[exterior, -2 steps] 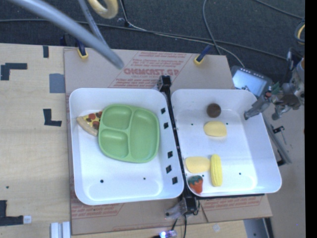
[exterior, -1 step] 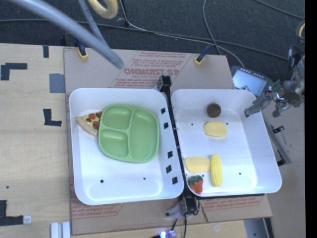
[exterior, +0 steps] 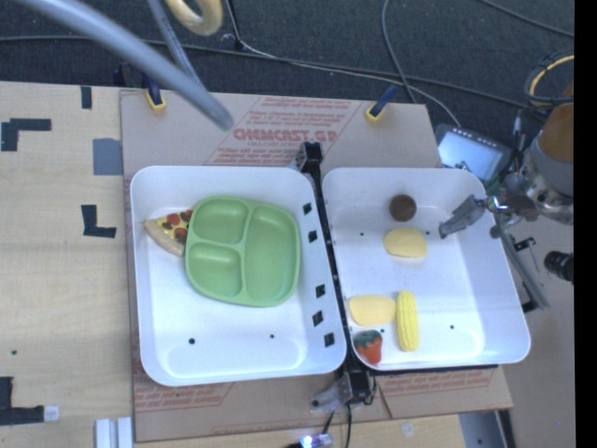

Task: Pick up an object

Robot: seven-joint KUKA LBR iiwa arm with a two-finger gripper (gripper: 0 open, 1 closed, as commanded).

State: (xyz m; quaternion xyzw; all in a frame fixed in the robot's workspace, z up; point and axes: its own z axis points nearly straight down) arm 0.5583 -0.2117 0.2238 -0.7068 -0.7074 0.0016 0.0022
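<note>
The approach is in hand — the gripper (exterior: 464, 217) hangs at the right bin's (exterior: 485, 343) upper right edge, holding nothing; its spread is too blurred to tell. The nearest object, a pale yellow piece (exterior: 406, 243), lies just left of it, long axis roughly left-right. Next move probably calls for shifting left and descending.

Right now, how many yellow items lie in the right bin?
3: a pale oval near the middle, a pale block at the front left, and a corn cob beside the block.
</note>
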